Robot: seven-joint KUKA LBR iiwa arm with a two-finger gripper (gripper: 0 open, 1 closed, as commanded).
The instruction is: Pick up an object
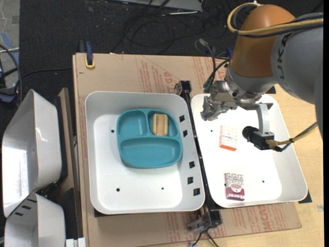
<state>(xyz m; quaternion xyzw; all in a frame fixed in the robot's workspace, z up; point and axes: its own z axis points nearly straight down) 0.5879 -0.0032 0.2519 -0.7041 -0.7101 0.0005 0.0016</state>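
The grey two-finger gripper (209, 110) hung over the right shallow white bin's (288, 138) upper-left corner; whether it was spread or pressed together could not be told. A small white-and-orange card packet (229, 137) lay just beside it, below and right, apart from it.

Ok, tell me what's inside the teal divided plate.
The teal divided plate holds one tan wooden block in its upper right compartment. Nothing covers the plate, so all three compartments show fully.
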